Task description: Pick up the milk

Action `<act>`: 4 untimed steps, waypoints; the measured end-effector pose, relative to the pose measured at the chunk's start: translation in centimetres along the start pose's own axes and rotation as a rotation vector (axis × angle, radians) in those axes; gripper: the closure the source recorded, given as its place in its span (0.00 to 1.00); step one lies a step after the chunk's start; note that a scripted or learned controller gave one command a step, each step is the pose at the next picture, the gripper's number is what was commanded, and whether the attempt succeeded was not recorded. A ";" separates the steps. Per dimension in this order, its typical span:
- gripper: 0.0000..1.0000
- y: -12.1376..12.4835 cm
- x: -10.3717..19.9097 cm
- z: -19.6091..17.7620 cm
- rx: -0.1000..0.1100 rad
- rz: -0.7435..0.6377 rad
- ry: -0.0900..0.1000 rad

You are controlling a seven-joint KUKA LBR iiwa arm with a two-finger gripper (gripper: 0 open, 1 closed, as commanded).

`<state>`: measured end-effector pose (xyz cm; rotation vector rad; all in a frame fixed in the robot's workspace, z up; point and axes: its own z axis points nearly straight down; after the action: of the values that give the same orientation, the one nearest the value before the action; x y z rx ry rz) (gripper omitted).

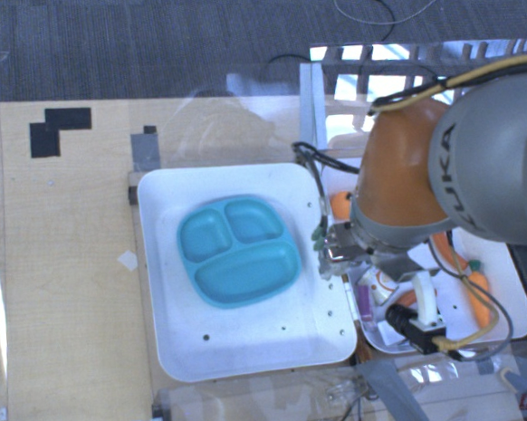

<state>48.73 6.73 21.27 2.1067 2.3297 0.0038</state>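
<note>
A small milk carton (365,298) lies at the near-left edge of the right bin (519,319), just beneath the grey-and-orange arm (424,174). Whether the claw is clenched or released cannot be told. A blue divided plate (238,251) sits left of that bin.

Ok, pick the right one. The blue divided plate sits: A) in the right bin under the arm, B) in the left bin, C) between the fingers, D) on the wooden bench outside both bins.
B: the blue divided plate lies flat on the floor of the left bin, well clear of the arm, which hangs over the right bin.
</note>
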 end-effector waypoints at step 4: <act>1.00 4.8 13.1 -0.9 -0.004 -0.364 0.000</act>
<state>52.16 20.22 22.20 1.6492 2.6695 0.0078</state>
